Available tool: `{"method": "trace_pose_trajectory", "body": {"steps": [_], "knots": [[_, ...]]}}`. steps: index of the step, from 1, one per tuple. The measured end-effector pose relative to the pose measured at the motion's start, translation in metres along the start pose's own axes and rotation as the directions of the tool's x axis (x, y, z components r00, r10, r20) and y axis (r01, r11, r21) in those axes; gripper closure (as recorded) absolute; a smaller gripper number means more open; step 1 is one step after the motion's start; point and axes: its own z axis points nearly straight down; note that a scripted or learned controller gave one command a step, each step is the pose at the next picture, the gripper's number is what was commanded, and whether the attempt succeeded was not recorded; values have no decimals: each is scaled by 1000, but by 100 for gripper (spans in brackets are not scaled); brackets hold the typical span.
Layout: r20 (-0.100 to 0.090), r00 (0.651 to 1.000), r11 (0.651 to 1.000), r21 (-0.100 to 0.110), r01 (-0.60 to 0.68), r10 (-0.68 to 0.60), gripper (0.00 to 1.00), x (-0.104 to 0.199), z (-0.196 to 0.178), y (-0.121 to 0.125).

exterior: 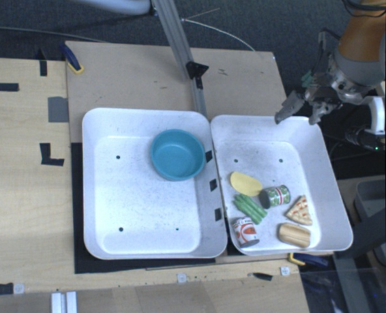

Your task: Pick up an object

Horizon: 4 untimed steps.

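The counter [23, 194] was a pale wooden surface marked with several dark tape pieces [46, 154] on its left part. A black mat [77, 259] lay on it beneath two shallow white bins set side by side and touching, the left bin [98, 175] and the right bin [323, 168]. A slanted metal post [180, 41] rose from its far side.

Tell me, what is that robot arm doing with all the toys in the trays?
The grey and orange robot arm's two-finger gripper is open and holds nothing, above the far rim of the right white bin. In that bin lie a yellow lemon-shaped toy, a green bean-like toy, a green-labelled can, a red and white can, a pizza slice toy and a tan bread roll toy. A round blue bowl sits in the left white bin.
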Motion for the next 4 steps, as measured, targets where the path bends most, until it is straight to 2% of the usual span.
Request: {"method": "trace_pose_trajectory", "body": {"steps": [1,3,4], "knots": [[0,1000,1000,6,-1,1,0,-4,63,-4],[-1,1000,1000,6,0,0,0,14,177,-11],[0,1000,1000,2,1,-1,100,14,163,-10]]}}
